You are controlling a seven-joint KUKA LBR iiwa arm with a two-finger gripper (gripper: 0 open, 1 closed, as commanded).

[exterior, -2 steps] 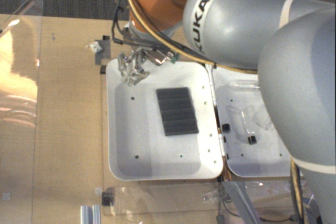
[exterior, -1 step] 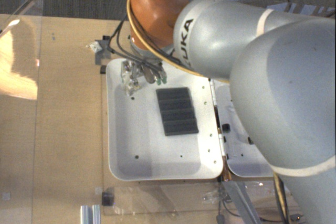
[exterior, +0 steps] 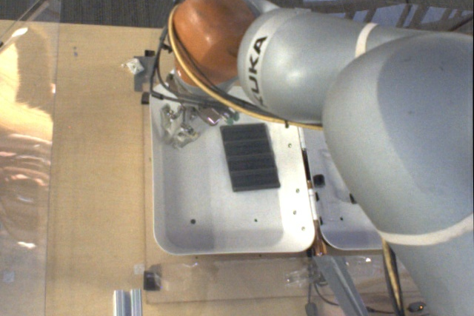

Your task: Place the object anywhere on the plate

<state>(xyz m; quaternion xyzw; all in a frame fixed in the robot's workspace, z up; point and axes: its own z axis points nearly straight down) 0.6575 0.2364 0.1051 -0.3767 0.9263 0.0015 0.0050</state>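
1. The dark ribbed plate (exterior: 250,157), a flat rectangular slab that I take to be the target, lies on the floor of the left white bin (exterior: 222,233). It sits near the end effector (exterior: 181,125), on its arm-base side and a little toward the bin's front rim.
2. The end effector hangs low by the bin's far-left corner, under the orange wrist band (exterior: 211,33). Whether it is apart or together cannot be told, since the wrist and cables hide it. Whether the object is in it cannot be told either.
3. The step in hand is probably the carry to the plate. Confirm the hold first, because a slack grip would drop the object short.
4. Lift enough to clear the ribs, then travel sideways from the corner until centred over the slab.
5. Lower straight down and release only on contact, as the ridges may tip or roll a dropped thing onto the bin floor.
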